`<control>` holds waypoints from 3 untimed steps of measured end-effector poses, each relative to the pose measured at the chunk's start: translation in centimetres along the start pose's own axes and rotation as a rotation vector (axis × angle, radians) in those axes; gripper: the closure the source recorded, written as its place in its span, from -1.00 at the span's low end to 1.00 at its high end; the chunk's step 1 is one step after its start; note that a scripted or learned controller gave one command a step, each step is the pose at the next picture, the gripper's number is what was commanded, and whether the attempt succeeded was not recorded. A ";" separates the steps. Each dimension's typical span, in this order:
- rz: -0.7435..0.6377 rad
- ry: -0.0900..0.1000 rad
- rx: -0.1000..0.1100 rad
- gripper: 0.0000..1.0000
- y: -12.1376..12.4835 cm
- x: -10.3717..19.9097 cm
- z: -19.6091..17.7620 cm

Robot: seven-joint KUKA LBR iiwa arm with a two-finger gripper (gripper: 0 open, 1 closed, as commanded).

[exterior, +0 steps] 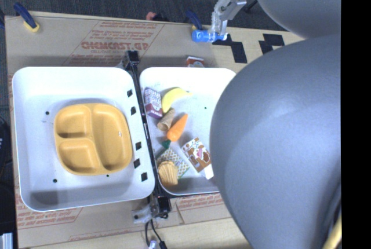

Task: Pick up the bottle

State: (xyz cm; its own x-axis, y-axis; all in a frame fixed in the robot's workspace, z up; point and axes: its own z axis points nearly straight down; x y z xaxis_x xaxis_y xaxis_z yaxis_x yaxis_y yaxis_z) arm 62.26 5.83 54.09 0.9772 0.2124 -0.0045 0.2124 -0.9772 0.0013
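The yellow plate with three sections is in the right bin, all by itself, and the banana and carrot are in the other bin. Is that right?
Not quite. The yellow plate sits in the left bin, not the right one. The camera view shows it alone there, and the banana and carrot are in the other bin, the right one, just as you said.

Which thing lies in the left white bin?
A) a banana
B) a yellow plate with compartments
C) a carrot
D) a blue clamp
B: the yellow plate sits alone in the left bin, while the banana and the carrot lie in the right bin.
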 end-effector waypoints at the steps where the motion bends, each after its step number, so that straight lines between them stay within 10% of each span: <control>1: 0.008 -0.003 0.001 -1.00 -2.6 2.7 8.6; 3: -0.017 0.001 0.002 -1.00 -1.8 2.4 3.7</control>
State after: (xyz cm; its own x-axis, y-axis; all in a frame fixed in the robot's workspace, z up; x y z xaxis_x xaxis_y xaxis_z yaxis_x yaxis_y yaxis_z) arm 64.22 8.11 50.33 0.9734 0.2291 -0.0032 0.2291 -0.9734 -0.0011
